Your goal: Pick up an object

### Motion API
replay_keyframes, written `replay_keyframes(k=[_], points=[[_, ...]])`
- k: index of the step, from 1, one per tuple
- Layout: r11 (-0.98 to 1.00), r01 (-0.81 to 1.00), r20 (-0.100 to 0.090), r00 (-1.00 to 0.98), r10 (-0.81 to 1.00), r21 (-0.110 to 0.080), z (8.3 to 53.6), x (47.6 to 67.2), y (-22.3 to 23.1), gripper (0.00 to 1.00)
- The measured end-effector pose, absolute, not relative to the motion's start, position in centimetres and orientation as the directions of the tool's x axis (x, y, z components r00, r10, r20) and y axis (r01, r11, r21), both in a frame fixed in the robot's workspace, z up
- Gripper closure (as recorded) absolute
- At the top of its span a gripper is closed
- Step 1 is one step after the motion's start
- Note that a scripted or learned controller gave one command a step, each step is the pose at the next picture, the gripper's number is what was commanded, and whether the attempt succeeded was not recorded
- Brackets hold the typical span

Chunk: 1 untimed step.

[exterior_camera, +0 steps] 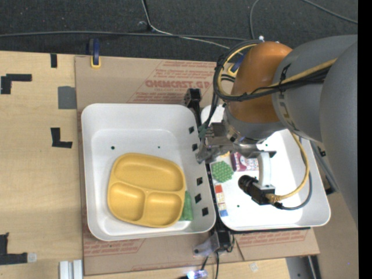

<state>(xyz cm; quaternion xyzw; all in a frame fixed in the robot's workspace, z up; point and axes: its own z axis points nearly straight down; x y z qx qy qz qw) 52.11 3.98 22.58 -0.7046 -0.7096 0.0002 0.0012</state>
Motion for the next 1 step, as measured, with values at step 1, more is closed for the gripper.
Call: replay_keyframes(k=[1], points=[[0.007, 1.0, 0.001, -0.007, 1.0, -0.001, 23.4, 52.95, 8.92, 1.0]])
